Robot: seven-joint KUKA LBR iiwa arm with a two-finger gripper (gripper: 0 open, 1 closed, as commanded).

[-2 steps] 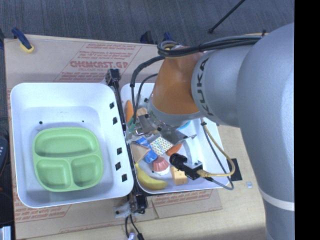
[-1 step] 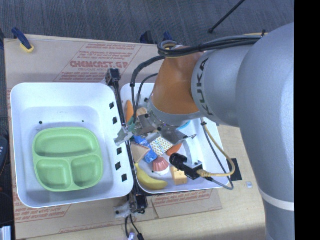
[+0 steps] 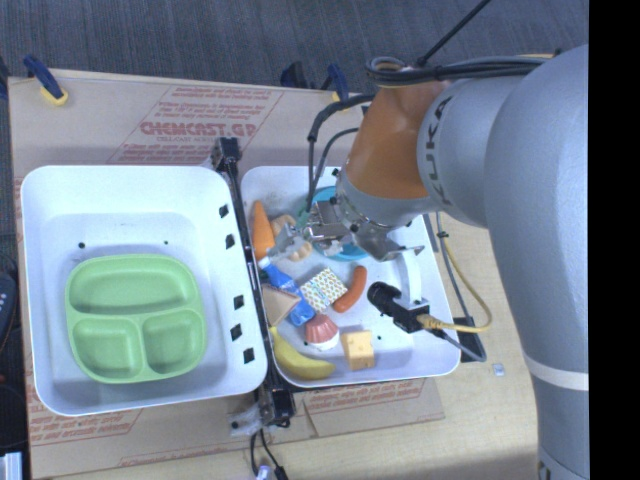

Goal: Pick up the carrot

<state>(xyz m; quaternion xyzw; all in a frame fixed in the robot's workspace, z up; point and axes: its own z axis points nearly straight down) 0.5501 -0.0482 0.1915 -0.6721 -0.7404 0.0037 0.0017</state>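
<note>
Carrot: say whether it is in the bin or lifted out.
In the bin. The carrot lies along the right bin's left wall, beside the gripper, among the other toys.

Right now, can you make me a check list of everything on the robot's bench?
Surface: brown cardboard sheet under two white bins; blue clamps at its far edge.
Job's things: carrot lies in the right bin, near its left wall.
Clutter: banana, sausage, cheese cube, cupcake, checkered block and blue pieces in the right bin; green divided plate in the left bin.
Grippers: end effector is low over the right bin, just right of the carrot.
Cables: black cables along the arm; yellow cable at the right bin's right edge.
Surroundings: grey carpet beyond the bench.
</note>
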